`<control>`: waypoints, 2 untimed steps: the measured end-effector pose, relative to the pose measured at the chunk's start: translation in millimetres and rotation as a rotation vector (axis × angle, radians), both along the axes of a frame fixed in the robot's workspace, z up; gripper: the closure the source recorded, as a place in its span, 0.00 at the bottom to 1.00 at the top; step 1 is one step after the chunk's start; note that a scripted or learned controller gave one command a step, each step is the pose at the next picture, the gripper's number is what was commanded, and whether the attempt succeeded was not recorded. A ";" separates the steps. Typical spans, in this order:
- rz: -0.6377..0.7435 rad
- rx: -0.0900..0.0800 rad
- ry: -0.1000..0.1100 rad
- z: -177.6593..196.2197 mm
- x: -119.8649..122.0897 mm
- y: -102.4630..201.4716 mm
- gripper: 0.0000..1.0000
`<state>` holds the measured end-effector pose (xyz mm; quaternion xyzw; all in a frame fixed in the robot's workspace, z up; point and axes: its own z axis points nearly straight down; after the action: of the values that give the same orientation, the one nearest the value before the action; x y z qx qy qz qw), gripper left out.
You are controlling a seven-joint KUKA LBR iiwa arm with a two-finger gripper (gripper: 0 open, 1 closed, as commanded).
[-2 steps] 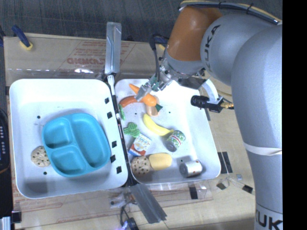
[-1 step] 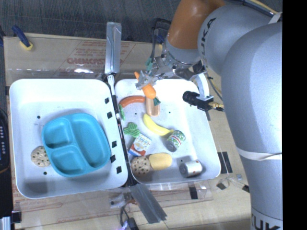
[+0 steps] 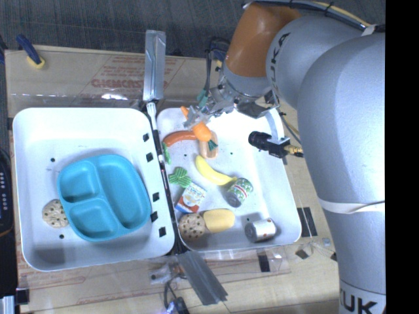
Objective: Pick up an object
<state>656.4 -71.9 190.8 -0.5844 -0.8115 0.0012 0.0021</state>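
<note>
We see a bulky arm of smooth, rounded light grey casing, with a glossy orange band above the wrist. At four o'clock, dark letters "UK" mark the grey shell. A thin seam runs across the casing. Black cables curve along the top at one o'clock. The hand is small, metallic, with thin wires about it.
</note>
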 end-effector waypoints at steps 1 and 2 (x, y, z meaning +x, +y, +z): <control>0.006 0.000 -0.002 11.7 1.2 1.4 1.00; 0.087 -0.002 -0.010 83.3 1.4 3.8 1.00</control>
<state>657.7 -68.1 274.1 -0.5487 -0.8360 -0.0009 -0.0025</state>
